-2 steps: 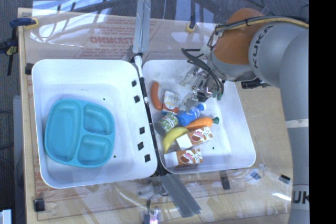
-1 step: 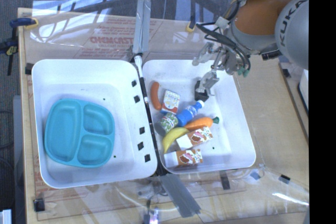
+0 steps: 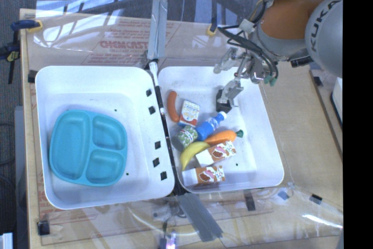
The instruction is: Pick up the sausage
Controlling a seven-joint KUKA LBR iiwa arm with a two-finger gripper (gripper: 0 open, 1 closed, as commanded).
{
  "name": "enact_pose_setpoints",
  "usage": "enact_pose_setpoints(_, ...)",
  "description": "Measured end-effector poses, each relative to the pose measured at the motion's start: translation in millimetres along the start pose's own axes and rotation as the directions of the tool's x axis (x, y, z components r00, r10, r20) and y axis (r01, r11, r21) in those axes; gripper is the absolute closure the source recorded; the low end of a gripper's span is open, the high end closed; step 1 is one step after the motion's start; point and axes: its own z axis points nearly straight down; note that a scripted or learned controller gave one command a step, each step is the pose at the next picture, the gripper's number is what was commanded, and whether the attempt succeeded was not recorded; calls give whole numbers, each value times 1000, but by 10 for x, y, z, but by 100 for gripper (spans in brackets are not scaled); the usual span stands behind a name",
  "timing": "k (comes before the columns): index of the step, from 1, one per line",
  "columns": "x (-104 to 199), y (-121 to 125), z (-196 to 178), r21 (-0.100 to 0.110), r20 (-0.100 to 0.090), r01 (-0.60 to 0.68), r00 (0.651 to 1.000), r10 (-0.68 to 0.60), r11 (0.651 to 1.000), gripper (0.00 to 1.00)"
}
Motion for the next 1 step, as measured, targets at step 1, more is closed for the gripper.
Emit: enact_pose_setpoints(1, 0, 0, 0, 0, 0, 0, 1000, 0, 1000, 0)
